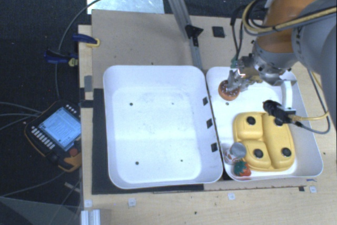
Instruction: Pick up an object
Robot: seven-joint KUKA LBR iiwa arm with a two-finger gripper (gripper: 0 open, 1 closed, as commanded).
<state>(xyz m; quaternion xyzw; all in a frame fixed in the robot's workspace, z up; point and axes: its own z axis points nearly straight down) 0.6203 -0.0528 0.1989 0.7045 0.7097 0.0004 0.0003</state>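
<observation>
Here, gripper at right bin far-left corner, directly over small brown round object; finger state unclear, grip unconfirmed.

One fixed camera, high above the bench, looking down at a slant and standing well back. The gripper sits right of centre; the left bin spreads to its left, the right bin lies beneath and below it.
</observation>
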